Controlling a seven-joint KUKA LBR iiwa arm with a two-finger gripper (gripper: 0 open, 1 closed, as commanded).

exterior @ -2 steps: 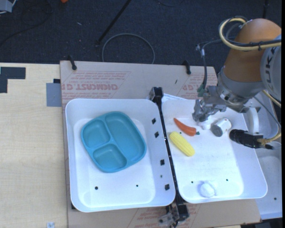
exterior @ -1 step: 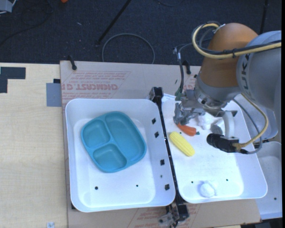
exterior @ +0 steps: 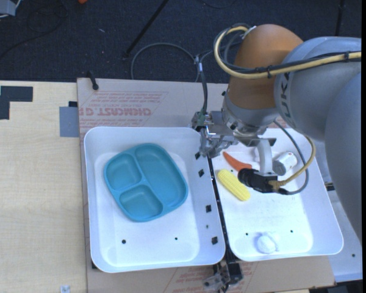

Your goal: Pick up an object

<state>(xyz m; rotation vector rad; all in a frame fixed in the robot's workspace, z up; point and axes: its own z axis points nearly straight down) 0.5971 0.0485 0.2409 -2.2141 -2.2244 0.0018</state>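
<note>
Gripper (exterior: 212,144): at the right bin's (exterior: 317,237) left rim; jaw state cannot be told.
Corn (exterior: 233,185): inside that bin.

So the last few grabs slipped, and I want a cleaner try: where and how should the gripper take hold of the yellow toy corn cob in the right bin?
Grip the yellow toy corn cob across its narrow middle, coming straight down from above. It lies flat and slanted, so the fingers should close across its long axis, clear of the orange toy carrot near its upper end.
</note>
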